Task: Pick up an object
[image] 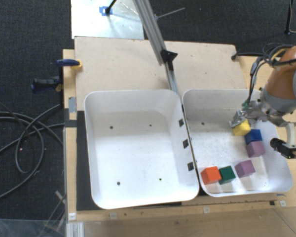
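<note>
We see the gripper (239, 120) low over the yellow block (241, 128) near the right bin's (212, 105) far right corner; whether it pinches the block we cannot tell. The blue block (253, 135) and purple block (255, 148) crowd beside it: a lift may nudge them or slip off the yellow block's corner.

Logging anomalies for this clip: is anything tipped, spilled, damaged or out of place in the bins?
Nothing stands out. The yellow block, blue block, two purple blocks, green block and orange block all sit inside the right bin. The gripper is at the yellow block.
</note>
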Motion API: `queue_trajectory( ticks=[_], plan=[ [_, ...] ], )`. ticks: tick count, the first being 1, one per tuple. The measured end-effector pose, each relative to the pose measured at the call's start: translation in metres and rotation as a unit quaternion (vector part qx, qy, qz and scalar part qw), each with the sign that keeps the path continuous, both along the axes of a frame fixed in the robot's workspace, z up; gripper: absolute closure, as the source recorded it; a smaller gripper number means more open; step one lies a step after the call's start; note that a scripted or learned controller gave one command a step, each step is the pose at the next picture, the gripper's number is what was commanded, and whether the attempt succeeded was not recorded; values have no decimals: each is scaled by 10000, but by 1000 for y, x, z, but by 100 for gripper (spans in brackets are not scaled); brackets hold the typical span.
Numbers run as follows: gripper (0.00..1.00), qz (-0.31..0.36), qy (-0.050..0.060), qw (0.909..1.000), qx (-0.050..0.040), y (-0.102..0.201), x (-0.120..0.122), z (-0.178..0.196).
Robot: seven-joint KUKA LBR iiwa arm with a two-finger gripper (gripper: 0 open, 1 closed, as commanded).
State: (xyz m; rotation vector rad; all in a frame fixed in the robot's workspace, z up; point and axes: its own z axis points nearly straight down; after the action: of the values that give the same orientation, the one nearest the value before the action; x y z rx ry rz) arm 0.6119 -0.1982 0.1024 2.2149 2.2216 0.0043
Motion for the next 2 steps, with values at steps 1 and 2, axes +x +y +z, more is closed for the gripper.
queue_trajectory(
  ticks=[1, 2],
  plan=[
    [100, 39, 4, 10000, 7, 68, 4, -11],
    [100, 46, -28, 10000, 15, 138, 31, 93]
  ],
)
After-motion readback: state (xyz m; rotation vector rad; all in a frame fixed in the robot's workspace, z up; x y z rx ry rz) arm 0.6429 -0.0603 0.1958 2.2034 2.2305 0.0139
